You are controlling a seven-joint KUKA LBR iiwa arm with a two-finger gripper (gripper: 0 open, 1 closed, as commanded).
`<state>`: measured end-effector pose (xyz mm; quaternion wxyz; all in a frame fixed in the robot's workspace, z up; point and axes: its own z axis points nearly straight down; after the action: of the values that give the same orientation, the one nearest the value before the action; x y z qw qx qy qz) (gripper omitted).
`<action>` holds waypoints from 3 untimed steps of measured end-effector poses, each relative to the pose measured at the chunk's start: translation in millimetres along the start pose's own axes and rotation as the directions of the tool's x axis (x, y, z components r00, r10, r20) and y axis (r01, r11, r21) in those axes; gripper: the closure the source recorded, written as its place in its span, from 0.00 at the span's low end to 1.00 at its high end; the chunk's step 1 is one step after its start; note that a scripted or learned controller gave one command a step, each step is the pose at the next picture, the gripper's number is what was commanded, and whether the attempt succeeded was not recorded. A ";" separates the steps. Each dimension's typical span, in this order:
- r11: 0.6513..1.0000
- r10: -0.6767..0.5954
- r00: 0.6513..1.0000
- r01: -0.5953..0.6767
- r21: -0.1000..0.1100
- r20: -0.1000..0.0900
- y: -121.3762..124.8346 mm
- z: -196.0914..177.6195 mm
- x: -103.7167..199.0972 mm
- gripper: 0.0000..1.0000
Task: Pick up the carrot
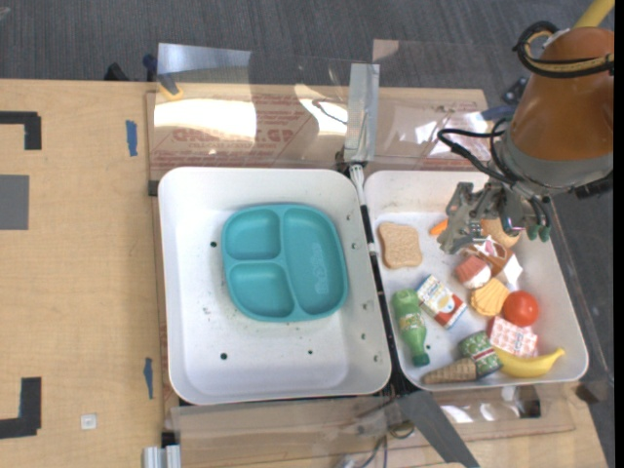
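Observation:
In the right bin (565,295), a small orange piece that I take for the carrot (441,228) peeks out at the left side of my gripper (462,232). The gripper hangs low over the bin's upper middle, just right of the carrot and touching or nearly touching it. The gripper's grey body hides most of the carrot. I see nothing clearly held.
The right bin also holds a bread slice (400,245), a green bottle (410,326), a juice carton (442,301), a tomato (522,307), a banana (527,363), an ice cream cone (454,371) and other toy food. A teal divided plate (285,261) lies in the left bin (185,261).

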<state>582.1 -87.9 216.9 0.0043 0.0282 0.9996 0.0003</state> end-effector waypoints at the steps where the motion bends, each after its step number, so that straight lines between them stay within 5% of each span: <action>1: 0.998 0.062 0.998 -0.062 0.000 0.003 -16.5 116.4 11.7 1.00; 2: 0.991 -0.133 0.991 0.133 0.004 0.008 -62.8 -43.7 -28.2 1.00; 3: 0.991 -0.134 0.991 0.134 0.000 -0.001 -61.3 -38.7 -26.6 0.00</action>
<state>604.8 -150.6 255.7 0.0037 -0.0390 0.9992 -0.0002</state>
